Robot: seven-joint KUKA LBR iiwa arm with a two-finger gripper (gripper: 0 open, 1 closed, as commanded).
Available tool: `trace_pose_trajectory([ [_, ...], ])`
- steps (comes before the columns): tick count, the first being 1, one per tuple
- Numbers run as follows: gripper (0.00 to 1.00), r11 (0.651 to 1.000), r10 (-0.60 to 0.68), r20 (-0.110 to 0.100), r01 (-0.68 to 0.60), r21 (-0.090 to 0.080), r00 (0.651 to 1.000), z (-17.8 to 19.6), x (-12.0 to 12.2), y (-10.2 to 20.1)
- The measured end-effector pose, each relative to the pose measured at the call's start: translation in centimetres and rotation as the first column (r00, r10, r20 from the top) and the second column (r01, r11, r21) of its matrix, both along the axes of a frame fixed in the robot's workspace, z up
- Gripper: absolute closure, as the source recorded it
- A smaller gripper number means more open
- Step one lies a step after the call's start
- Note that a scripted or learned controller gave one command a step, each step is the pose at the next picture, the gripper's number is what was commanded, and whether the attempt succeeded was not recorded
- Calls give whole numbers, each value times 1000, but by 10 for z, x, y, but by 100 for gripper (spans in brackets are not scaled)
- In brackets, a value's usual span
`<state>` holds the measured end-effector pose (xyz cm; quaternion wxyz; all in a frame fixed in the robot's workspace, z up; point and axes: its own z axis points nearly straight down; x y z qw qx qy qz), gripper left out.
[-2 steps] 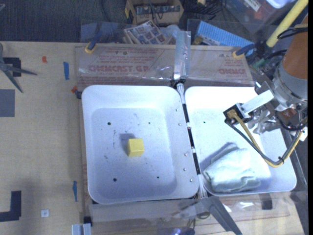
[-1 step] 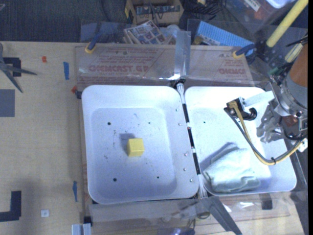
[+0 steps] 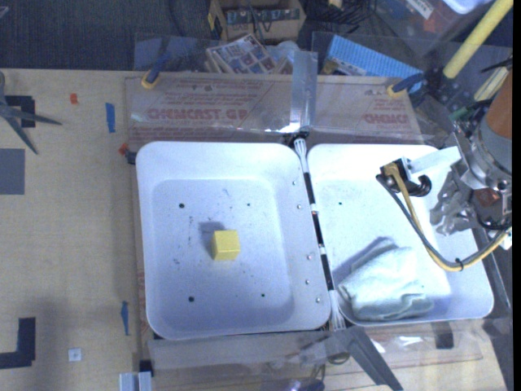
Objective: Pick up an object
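A small yellow cube (image 3: 226,244) lies near the middle of the left bin (image 3: 163,177). In the right bin (image 3: 350,177), a crumpled white cloth (image 3: 383,287) rests against the near wall. My gripper (image 3: 456,212) hangs over the right bin's right side, above and to the right of the cloth and far from the cube. Nothing shows in its grasp. A yellow cable (image 3: 423,230) loops from the wrist down across the bin.
A clear plastic barrier (image 3: 277,108) stands behind both bins. Clutter and a blue box (image 3: 366,59) sit beyond it. The wooden bench (image 3: 65,218) stretches to the left, with a black tool (image 3: 20,116) and bits of blue tape (image 3: 110,118).
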<state>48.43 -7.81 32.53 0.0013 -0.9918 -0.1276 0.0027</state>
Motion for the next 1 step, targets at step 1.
trace_pose_trajectory([
  [1,100,1000,0,-1,0,0,1000,10,0,0],
])
